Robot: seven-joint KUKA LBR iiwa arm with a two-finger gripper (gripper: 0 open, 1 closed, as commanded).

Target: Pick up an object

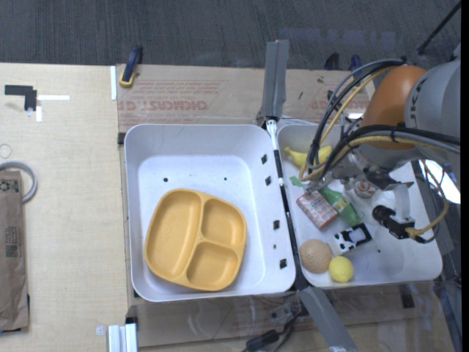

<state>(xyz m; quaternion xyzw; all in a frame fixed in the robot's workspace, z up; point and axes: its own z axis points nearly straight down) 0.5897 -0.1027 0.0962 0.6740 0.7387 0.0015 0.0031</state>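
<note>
The right bin [418, 270] holds several objects. A yellow banana [302, 155] lies at its far left corner. A reddish-brown box [316, 208] and a green bottle [344, 205] lie in the middle, and a black-and-white toy [352, 238] sits just in front of them. Near the front edge are a tan ball [316, 256] and a yellow lemon [341, 269]. My gripper [357, 184] hangs low over the bin's middle, just right of the box and above the green bottle. Cables and the wrist housing partly hide it. I see nothing held in it.
The left bin [146, 145] holds a yellow divided plate [196, 239]. A metal divider [282, 196] separates the bins. Black and yellow cables [333, 123] loop from the arm over the right bin's far side. A brown paper bag [11, 248] lies on the bench at far left.
</note>
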